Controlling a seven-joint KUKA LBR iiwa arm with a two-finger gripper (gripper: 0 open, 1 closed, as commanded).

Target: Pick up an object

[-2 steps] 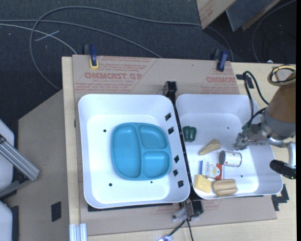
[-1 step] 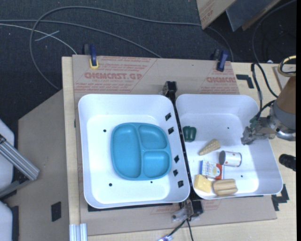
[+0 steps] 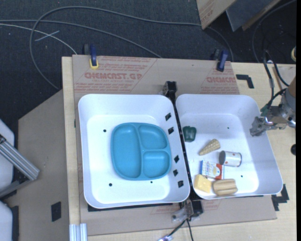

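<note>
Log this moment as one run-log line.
gripper: at right bin right rim, holding nothing | blue tray: left bin | small items: right bin, untouched

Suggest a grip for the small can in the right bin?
Come from straight above and close across the can's curved sides at mid-length. It lies on its side, apart from the corn cob and carton, so there's finger room on both sides.

Bench board (image 3: 141, 70), centre frame: brown, printed red lettering, fixed along its upper edge by two blue clamps (image 3: 94, 59). Left bin (image 3: 89, 141): white, contains one blue three-compartment tray (image 3: 140, 150), lying flat. Dark carpet, upper left: loose grey cables (image 3: 51, 33). Cardboard box (image 3: 221, 12) at top right.
</note>
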